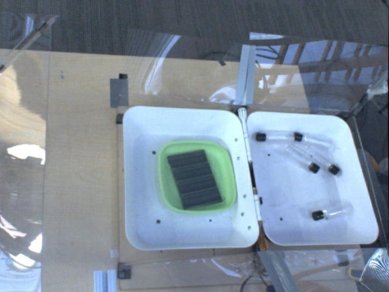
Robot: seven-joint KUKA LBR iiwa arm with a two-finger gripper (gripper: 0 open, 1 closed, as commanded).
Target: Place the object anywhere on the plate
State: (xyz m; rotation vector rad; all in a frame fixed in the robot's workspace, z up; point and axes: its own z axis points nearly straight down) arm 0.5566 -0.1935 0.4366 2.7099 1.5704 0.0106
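So in the camera view the dark ridged block is already sitting on the green plate, which sits in the middle of the left bin. Looks to me like the placing part is basically done.

Handling guess: it looks like a stiff, flat slab with crosswise grooves splitting it into about four bands, maybe rubber or plastic. Probably light, not fragile, and the grooved top should give some grip. If I had to pick it up I'd pinch across the short width, on the two long edges, near the middle so it doesn't tip.

Orientation: it lies flat, long axis running from the plate's far-left corner toward its near-right corner, so a bit tilted against the plate's edges. It fits inside the plate's rim.

To the right of the plate, the right bin has a few clear tubes with black caps scattered around.

Gripper: can't tell its state from this shot.
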